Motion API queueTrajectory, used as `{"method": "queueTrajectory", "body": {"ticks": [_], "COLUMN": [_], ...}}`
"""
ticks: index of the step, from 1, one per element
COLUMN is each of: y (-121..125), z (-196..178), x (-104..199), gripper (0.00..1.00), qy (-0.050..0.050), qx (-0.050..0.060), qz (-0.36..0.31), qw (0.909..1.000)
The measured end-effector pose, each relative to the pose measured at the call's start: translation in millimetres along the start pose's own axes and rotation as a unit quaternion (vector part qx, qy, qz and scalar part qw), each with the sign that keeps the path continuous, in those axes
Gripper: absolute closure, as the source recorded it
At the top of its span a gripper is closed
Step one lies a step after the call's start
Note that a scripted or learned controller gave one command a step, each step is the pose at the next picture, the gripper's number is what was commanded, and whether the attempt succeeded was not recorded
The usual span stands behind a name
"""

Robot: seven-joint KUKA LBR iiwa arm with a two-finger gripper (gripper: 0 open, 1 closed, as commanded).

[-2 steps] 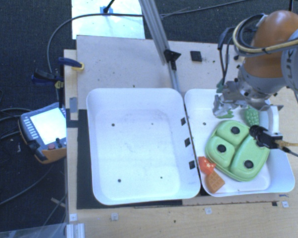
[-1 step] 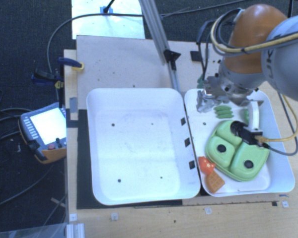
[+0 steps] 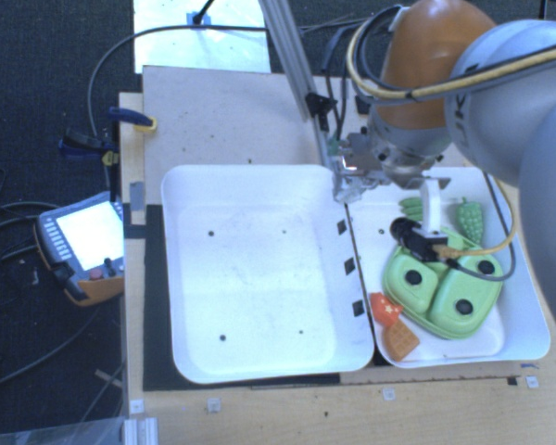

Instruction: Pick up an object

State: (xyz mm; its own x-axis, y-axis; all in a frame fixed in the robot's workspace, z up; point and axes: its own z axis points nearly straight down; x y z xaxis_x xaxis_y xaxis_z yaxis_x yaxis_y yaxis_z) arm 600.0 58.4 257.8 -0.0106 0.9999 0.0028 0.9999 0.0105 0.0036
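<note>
My gripper [image 3: 350, 182] hangs over the back of the ridge between the two bins, under the orange band of the wrist. In the right bin [image 3: 528, 341] lies a large light-green toy [image 3: 445, 293] with black dots. An orange-red piece [image 3: 384, 308] and an orange wedge [image 3: 400, 342] lie at its front left. A dark-green bumpy object [image 3: 470, 217] sits at the back right of that bin. A smaller green piece [image 3: 411, 206] lies beside the wrist and is partly hidden. No object is visible between the fingers.
The left bin [image 3: 181, 276] is a shallow white tray with a few dark dots on its floor. A slanted metal bar [image 3: 287, 44] crosses behind the bins. A teach pendant [image 3: 79, 244] lies off the bench at the left, among cables.
</note>
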Motion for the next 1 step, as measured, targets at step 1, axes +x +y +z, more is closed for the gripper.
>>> {"method": "queueTrajectory", "body": {"ticks": [1], "y": [5.7], "z": [21.1], "x": [49.0], "gripper": [1.00], "qy": [-0.001], "qx": [0.002], "qz": [0.001], "qw": [1.0000]}}
